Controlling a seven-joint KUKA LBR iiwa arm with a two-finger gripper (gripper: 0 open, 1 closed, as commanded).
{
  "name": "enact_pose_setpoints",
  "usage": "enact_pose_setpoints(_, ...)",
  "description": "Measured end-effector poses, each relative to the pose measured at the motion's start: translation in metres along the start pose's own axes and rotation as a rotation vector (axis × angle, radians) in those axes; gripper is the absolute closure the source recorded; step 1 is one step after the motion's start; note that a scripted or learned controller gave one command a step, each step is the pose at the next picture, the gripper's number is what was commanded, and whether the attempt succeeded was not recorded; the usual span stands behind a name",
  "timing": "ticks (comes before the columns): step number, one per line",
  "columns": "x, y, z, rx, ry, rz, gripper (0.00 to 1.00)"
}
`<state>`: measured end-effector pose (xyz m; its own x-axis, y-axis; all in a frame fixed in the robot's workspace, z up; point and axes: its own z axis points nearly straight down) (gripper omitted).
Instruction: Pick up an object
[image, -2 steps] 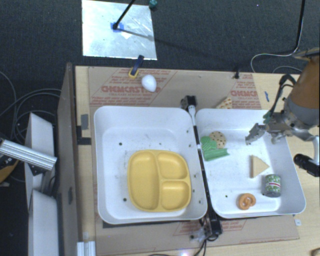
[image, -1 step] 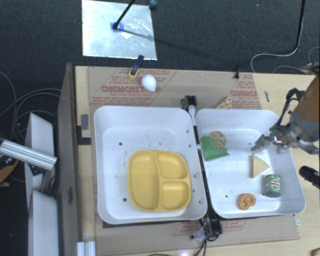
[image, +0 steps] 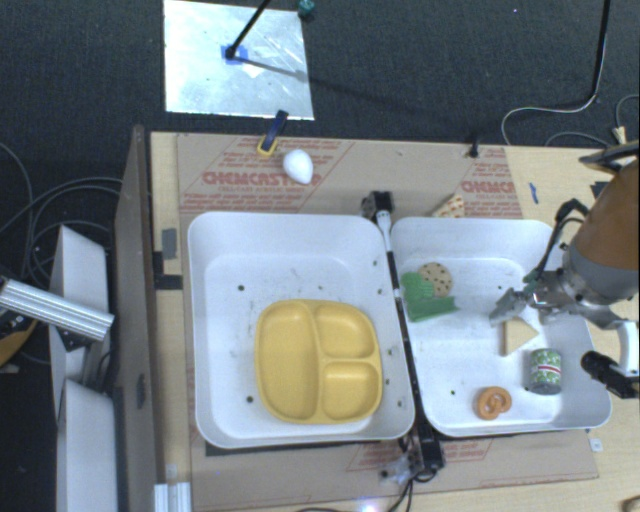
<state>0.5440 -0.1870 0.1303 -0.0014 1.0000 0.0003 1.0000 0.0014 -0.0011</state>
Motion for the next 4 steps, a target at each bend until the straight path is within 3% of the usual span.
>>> enact_pose_setpoints(1,0.01,0.013,0.047,-0.003,-0.001,-0.003,0.0)
enact_pose_setpoints(2,0.059,-0.008,0.047,0.001,0.002,-0.005,0.0)
enact_pose_setpoints(3,0.056,-0.006,0.035,-0.004,0.0,-0.003,1.0)
enact_pose_setpoints(4,0.136,0.01,-0.071,-0.011,0.001,-0.01,1.0)
